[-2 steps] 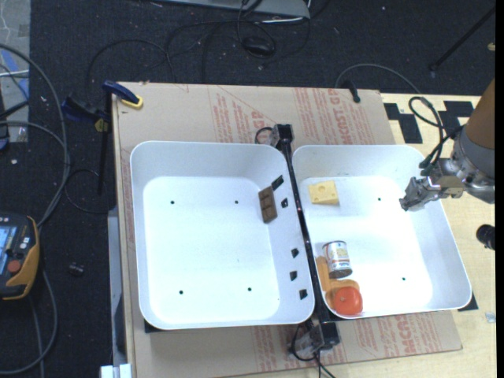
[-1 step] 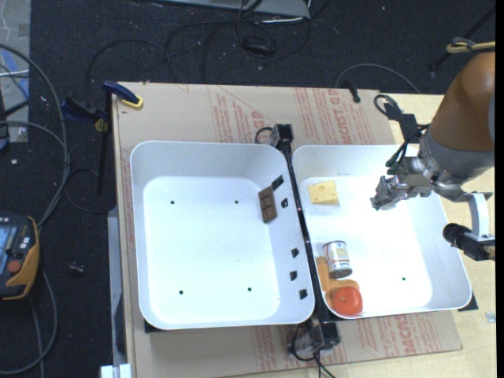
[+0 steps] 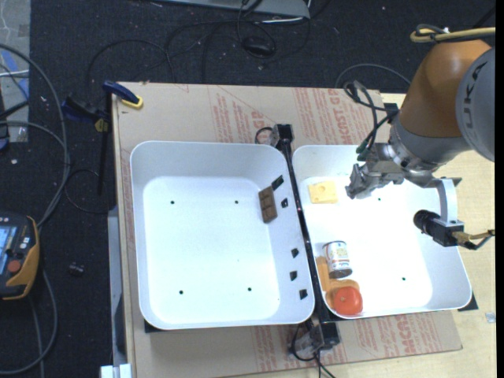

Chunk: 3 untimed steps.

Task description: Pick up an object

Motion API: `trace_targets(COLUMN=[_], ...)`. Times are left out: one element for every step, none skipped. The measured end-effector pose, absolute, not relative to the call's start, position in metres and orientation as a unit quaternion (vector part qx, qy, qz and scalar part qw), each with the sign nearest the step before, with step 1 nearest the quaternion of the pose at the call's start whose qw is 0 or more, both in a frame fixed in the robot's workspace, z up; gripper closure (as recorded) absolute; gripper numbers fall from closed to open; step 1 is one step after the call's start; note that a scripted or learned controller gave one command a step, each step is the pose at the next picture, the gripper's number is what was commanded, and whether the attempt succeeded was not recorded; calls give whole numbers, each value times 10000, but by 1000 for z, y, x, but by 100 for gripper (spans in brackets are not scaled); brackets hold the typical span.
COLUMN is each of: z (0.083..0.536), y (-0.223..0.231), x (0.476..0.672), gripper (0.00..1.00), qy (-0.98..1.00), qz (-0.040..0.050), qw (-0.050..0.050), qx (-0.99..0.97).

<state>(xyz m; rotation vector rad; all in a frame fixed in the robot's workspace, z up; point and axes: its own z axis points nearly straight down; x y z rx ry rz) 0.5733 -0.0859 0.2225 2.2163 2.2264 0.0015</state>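
1. Overhead, bench (image 3: pixel 197 116) of brown board carries two shallow white bins side by side.
2. Arm (image 3: pixel 441 93), grey with orange band, reaches over the right bin (image 3: pixel 394 242).
3. Left bin (image 3: pixel 205 235) holds a brown chocolate bar (image 3: pixel 268 205) near its right wall.
4. Gripper (image 3: pixel 361 184) hangs over the right bin's upper part, just right of a yellow cheese slice (image 3: pixel 321 192); finger spread cannot be judged, nothing seen in its grasp.
5. Small tin can (image 3: pixel 338 259) lies near the right bin's left wall.
6. Red tomato (image 3: pixel 346 299) sits in the bin's near-left corner, just below the can.
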Motion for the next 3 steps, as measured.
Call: trace_targets(z=[233,232,229], y=[-29,13,73], x=[587,599,612], gripper=[100,100,100], qy=[7089,7085,7089], qz=[6,3,4], qw=[-2,-4,-6], qx=[7053,7057,7053])
